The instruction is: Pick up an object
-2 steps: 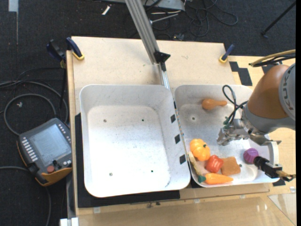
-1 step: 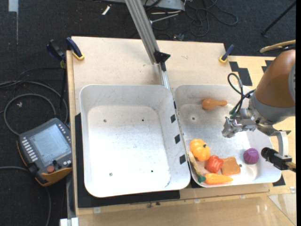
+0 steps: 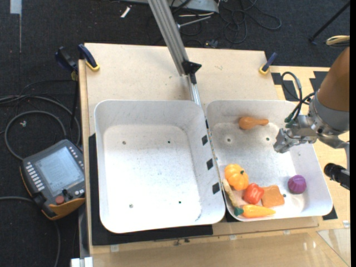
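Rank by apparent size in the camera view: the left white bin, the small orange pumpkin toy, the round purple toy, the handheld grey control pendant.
1. Left white bin
2. Handheld grey control pendant
3. Small orange pumpkin toy and round purple toy: too alike to rank.

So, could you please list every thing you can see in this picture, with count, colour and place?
Bins: two, white, side by side on the bench.
Drumstick-shaped toy: one, orange-brown, far part of the right bin.
Pumpkin-like toy: one, yellow-orange, near left of the right bin.
Red toy: one, beside the pumpkin.
Orange block: one, right of the red toy.
Carrot: one, orange, near rim.
Purple ball: one, near right.
Pendant: one, grey, on the floor at left.
Gripper: one, grey, over the right bin.
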Controlling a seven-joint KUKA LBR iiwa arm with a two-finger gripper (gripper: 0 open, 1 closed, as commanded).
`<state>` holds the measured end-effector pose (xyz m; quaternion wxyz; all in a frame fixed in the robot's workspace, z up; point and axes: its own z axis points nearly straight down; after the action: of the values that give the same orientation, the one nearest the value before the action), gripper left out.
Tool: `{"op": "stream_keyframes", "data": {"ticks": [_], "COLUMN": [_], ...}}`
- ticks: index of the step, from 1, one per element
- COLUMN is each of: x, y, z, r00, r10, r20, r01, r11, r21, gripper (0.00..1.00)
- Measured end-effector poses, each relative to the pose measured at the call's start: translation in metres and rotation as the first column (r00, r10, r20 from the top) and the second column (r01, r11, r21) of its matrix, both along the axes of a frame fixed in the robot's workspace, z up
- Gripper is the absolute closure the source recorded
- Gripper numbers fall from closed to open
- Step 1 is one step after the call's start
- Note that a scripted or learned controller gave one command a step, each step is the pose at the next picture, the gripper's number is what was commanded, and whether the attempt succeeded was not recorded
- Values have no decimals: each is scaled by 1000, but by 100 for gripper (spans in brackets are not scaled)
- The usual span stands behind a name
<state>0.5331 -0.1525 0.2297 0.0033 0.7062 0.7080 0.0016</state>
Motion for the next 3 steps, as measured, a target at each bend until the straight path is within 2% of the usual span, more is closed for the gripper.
{"op": "stream_keyframes", "data": {"ticks": [1, 2, 3], "x": [3, 0, 2], "y": [8, 59, 113], "z": [59, 61, 40], "r00": [1000, 1000, 1000], "r10": [2, 4, 5], "r20": [0, -6, -9], "r01": [-2, -4, -5], "r11": [1000, 1000, 1000], "r21": [0, 3, 4], "gripper": [100, 100, 100]}}
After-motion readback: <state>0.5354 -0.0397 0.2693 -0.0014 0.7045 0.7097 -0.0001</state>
